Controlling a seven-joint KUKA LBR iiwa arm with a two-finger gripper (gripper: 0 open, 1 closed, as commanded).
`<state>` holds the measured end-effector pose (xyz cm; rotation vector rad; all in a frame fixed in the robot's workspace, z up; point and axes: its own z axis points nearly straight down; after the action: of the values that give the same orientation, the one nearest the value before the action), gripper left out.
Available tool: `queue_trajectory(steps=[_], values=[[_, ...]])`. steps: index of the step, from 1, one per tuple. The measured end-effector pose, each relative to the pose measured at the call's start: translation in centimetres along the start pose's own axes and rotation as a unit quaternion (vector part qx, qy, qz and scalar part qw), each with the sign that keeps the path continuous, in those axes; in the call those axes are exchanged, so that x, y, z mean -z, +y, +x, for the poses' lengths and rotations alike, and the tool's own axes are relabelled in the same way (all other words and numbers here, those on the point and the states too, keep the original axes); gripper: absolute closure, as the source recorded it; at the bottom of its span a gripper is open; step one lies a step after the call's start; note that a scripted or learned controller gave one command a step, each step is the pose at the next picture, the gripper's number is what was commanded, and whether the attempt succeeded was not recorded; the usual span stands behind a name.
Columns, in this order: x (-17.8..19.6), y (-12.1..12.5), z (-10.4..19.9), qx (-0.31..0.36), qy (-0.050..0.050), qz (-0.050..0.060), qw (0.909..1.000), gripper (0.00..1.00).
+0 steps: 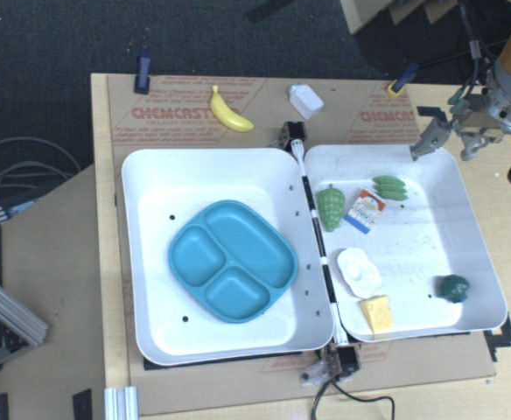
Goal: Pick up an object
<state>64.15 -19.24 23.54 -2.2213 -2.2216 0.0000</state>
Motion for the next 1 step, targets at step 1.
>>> queue_trajectory(steps=[1], values=[[-13.87,1.87,2.70,0.001,0.000,0.001,1.0000,0.00]])
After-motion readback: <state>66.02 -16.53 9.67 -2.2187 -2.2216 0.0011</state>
